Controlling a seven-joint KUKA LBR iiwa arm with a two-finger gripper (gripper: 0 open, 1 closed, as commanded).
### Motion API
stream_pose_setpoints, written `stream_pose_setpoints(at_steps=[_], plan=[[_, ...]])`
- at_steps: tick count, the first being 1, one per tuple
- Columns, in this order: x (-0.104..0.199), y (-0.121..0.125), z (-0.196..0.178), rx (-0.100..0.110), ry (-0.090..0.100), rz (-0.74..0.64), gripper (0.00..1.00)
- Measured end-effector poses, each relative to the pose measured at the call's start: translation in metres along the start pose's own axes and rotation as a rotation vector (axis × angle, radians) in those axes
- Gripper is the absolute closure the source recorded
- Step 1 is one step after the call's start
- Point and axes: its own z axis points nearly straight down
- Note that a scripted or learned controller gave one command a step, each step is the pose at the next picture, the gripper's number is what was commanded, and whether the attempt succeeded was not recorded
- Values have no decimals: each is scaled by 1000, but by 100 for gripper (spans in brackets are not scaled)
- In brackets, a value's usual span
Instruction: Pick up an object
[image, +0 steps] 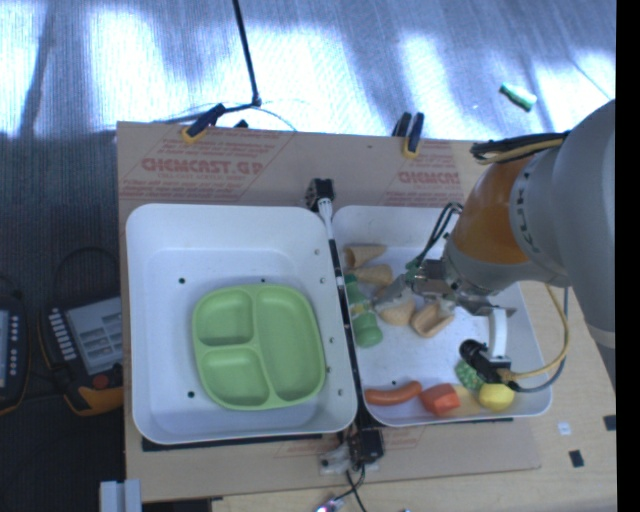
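Two white bins sit side by side: the left bin holds a green tray, the right bin a scatter of toy food. Tan bread pieces lie mid-bin, just under the gripper; an orange sausage lies lengthwise along the near wall. From the right, the arm bends down over the bin; its claw's state cannot be told
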Motion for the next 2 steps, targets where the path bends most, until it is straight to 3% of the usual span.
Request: stream_pose_setpoints(at_steps=[1, 2], plan=[[-2, -5, -5, -21, -8, 1, 100], [14, -34, -115, 27, 5, 216, 100]])
